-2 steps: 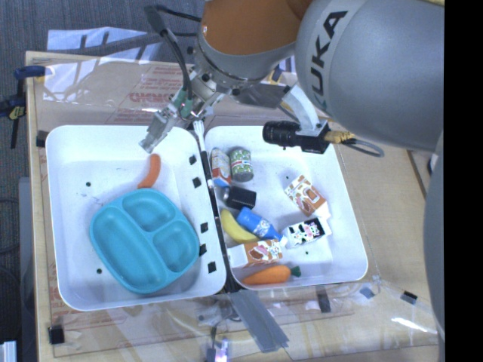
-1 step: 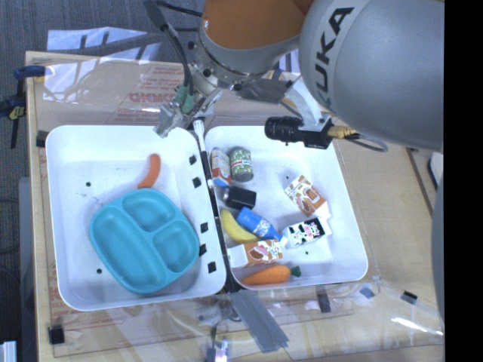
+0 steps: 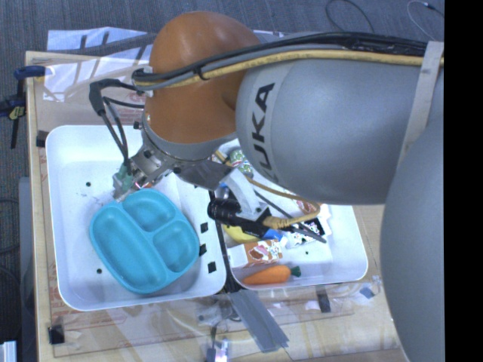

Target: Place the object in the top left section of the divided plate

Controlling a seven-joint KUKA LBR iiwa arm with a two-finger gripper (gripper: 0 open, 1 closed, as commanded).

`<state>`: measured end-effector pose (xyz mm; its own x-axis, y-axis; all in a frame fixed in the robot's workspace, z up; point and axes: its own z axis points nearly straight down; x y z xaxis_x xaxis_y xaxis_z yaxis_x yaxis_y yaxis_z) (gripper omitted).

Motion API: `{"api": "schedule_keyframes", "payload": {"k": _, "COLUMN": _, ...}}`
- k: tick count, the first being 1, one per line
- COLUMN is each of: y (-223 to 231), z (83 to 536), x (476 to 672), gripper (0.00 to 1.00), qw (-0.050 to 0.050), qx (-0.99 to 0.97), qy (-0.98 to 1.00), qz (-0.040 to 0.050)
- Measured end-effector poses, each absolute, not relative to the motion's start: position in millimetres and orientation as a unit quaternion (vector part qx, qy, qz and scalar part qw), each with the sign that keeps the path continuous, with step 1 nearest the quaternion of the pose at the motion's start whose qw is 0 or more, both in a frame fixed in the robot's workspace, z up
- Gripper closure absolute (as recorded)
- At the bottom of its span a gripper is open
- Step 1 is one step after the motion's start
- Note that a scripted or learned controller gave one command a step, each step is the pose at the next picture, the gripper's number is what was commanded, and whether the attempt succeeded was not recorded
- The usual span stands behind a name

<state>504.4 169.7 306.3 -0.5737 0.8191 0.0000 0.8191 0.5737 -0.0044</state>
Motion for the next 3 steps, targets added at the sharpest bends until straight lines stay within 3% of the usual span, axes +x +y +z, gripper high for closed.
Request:
{"api": "schedule_keyframes", "payload": {"k": 1, "y": 169, "z": 306, "x": 504.6, "gripper": 0.00, "qw": 0.001, "qx": -0.462, "qy": -0.887, "qz": 0.0018}}
{"api": "schedule_keyframes", "payload": {"k": 2, "y": 198, "z": 444, "x": 476.0, "gripper": 0.00, "qw": -0.001, "qx": -0.402, "qy": -0.916, "qz": -0.0005}}
{"api": "schedule_keyframes", "payload": {"k": 3, "y": 200, "z": 454, "x": 475.8, "gripper": 1.00, "qw": 0.000, "qx": -0.398, "qy": -0.917, "qz": 0.0000}}
